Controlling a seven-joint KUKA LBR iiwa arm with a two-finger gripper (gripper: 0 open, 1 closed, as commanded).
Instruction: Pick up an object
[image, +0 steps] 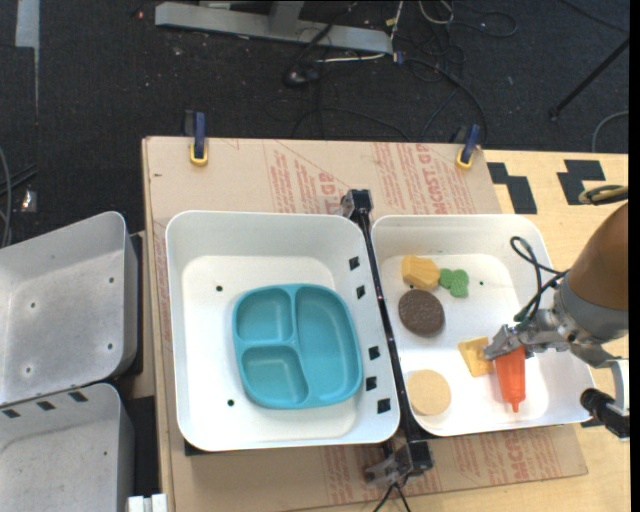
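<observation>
Right bin (560, 415), glossy white plastic, rounded corners: holds orange carrot-shaped toy (511, 380), tapered, tip toward near wall. Gripper (503, 345) low over carrot's blunt end, beside flat yellow wedge (474, 355); can't tell if anything is gripped. Also inside: dark brown round cookie (421, 312), tan disc (430, 391), yellow chunk (420, 271) touching knobbly green piece (455, 282). Left bin (190, 300): teal three-compartment plate (297, 345), smooth. Desk (290, 180) topped with cardboard, red print reversed, unreadable. Yellow clamps (199, 150) at far edge.
</observation>
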